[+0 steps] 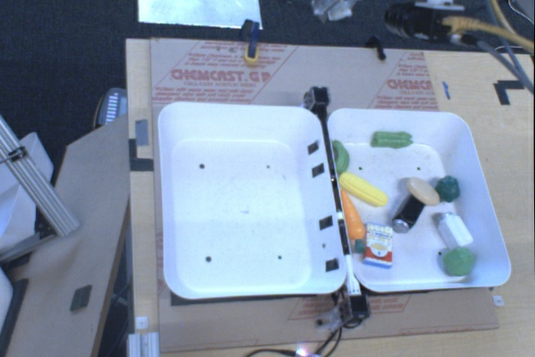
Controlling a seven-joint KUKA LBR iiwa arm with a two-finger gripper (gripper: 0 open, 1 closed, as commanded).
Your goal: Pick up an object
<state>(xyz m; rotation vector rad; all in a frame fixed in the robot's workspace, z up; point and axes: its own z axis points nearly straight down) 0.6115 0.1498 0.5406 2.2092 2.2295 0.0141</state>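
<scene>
The bench (209, 67) is a tan board with red lettering on it, and it carries two shallow white bins side by side. The left bin (242, 201) is the larger-looking of the pair, with only a few small dark dots on its floor. The right bin (481, 180) touches it along a black hinge strip and holds all the loose things. Above the bench, near the top of the view, the arm ends in the gripper (334, 0), which hangs over the dark floor beyond the far edge of the board, well apart from both bins; it is blurred, so how far its fingers stand apart cannot be told, and nothing can be seen in its grasp. In the right bin, a yellow corn cob (363, 189) lies tilted near the left wall, with an orange carrot (354, 218) just below it and a green pod (340, 156) against the wall above. A green pickle (391, 140) lies near the far wall. A dumbbell (455, 242) with green ends lies at the right, a black can (408, 213) near the middle, and a small red and white box (379, 247) by the near wall.
</scene>
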